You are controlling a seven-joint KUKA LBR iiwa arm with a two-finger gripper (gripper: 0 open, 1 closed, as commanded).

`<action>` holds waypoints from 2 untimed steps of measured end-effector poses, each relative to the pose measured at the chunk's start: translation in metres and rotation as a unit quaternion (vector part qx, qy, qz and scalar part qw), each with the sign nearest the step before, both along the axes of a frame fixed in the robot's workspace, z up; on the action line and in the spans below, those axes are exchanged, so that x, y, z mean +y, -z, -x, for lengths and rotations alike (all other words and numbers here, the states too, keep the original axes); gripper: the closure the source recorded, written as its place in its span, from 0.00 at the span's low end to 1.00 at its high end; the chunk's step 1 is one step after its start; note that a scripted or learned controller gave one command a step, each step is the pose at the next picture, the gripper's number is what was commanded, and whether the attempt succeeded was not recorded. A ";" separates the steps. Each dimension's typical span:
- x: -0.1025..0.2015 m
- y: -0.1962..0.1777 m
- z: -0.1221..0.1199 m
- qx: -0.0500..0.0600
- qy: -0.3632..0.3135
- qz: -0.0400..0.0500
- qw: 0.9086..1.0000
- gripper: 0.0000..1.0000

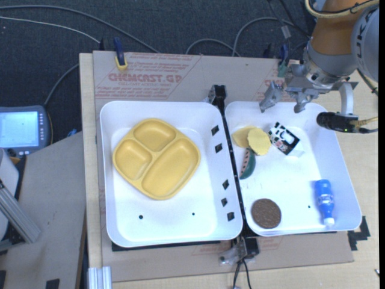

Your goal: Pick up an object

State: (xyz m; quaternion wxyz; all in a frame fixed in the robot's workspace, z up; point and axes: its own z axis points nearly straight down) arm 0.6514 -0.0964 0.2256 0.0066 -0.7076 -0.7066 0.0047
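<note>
My gripper (283, 102) hangs above the far edge of the right bin (346, 179), fingers spread apart with nothing between them. Just below it in the bin lie two yellow chip-like pieces (251, 139) and a black-and-white patterned object (283, 138). A green and red wedge (247, 164) lies beside the divider. A brown round disc (265, 212) sits at the bin's near edge. A blue bottle with a white cap (323, 201) lies at the near right.
The left bin (120, 221) holds a yellow three-compartment plate (156, 158). A black divider strip with clips (226, 155) runs between the bins. Cables trail over the dark floor behind the bench, and a small screen (22, 127) stands at far left.
</note>
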 end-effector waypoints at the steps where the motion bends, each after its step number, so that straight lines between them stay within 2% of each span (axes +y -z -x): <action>1: 0.000 -0.009 -0.003 -0.007 -0.001 0.001 1.000 0.00; 2: -0.003 0.034 0.002 -0.006 0.000 0.001 1.000 0.00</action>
